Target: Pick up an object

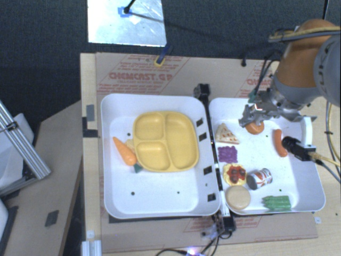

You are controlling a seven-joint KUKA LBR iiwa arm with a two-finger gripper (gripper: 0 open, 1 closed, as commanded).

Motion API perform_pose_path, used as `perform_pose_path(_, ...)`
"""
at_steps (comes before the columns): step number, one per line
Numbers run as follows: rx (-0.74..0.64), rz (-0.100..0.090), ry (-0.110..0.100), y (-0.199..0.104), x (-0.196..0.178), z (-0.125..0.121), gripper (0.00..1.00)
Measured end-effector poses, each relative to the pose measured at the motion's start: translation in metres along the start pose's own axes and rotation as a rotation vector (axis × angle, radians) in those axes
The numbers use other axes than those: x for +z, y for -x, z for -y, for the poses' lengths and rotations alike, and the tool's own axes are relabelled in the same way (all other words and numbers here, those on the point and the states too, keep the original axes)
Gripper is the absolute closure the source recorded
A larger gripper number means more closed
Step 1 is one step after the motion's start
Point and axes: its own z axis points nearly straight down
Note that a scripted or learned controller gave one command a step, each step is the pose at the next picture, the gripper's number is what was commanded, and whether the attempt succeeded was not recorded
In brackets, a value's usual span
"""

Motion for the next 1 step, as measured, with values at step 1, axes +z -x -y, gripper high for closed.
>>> perform_pose_path(1, -0.003, 0.000, 0.002, 0.0051, -0.0029, -0.0134, 1.00)
